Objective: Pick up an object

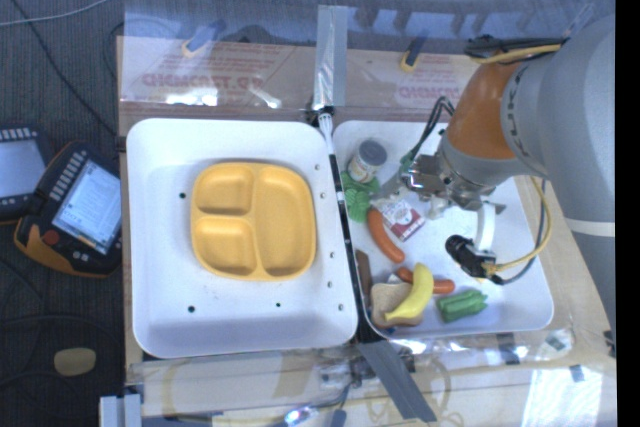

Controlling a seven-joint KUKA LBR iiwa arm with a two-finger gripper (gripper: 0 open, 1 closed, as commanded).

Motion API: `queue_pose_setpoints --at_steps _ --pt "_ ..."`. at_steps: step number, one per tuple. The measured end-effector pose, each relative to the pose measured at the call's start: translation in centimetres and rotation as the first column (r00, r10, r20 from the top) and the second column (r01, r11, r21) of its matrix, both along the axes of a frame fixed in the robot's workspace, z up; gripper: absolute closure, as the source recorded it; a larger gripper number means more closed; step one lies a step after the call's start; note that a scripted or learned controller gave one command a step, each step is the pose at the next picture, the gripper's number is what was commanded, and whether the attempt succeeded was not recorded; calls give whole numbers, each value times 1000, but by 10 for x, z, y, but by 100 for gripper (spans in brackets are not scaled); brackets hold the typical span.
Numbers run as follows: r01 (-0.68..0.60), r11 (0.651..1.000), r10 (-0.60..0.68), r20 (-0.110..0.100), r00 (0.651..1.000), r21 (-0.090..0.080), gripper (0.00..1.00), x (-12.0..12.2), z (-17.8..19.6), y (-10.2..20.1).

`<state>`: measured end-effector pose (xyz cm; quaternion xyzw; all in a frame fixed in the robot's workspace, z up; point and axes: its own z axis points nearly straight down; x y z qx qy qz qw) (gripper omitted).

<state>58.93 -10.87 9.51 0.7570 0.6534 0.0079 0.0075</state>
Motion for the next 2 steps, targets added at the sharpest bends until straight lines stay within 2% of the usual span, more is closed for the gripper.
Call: queue_pose_setpoints --at_steps 1,2 --pt "-61 998 61 15 998 -7 0 -31 2 3" --pt "11 1000 -11 -1 1000 -3 0 -59 -5 12"
